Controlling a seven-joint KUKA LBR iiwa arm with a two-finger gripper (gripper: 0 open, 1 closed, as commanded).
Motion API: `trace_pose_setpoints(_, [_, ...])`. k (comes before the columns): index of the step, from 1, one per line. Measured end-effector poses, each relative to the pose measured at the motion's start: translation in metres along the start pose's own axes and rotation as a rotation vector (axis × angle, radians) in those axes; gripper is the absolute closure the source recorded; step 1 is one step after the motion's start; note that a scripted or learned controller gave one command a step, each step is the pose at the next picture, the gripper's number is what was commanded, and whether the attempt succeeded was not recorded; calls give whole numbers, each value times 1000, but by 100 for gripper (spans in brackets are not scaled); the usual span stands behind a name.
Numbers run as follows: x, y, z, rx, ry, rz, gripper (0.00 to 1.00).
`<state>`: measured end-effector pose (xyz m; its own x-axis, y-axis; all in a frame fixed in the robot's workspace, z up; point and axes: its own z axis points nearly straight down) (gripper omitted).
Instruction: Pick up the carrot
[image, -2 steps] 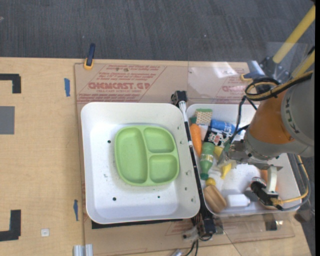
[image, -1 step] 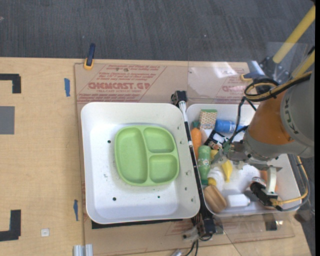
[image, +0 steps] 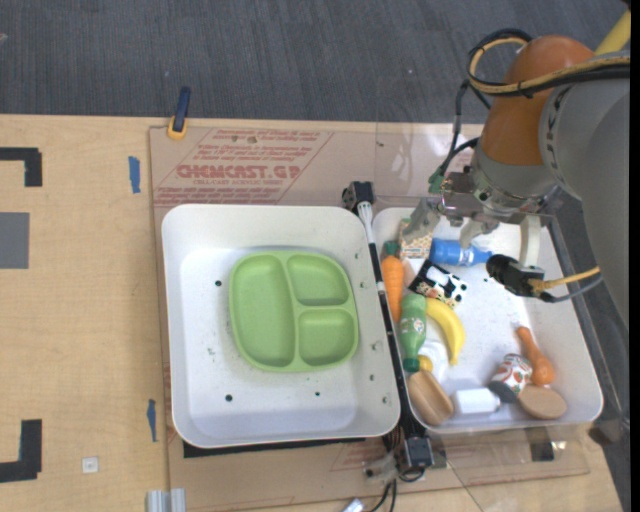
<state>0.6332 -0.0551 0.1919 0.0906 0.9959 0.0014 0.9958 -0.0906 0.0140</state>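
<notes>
Carrot, orange and tapered with a green top (image: 393, 283), lies along the left wall of the right shallow white bin (image: 586, 370), green end toward the far edge, untouched by the arm. Just beside it on the right: a green vegetable piece (image: 413, 322) and a yellow plastic banana (image: 447, 326), with a black-and-white patterned item (image: 440, 284) at the banana's far end. Near edge of that bin carries a tan bread-like round (image: 430, 398), a white block (image: 476, 402), a brown disc (image: 544, 403), a red-and-white small item (image: 513, 372) and an orange drumstick-shaped piece (image: 533, 356). A blue-and-white bottle (image: 455, 253) lies on its side by the far edge.

2-finger gripper (image: 447, 222) hangs over the far edge of the right bin, above the bottle, its 2 fingers spread apart with nothing between them; it sits near the carrot's green end but apart from it. Grey arm with orange band (image: 530, 95) enters from the far right corner.

Left shallow white bin (image: 190, 300) carries 1 light green plate with 3 compartments (image: 294, 310) at its centre
</notes>
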Motion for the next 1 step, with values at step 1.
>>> trace_pose_setpoints(1, [35, -52, 7, 22, 0, 90, 0])
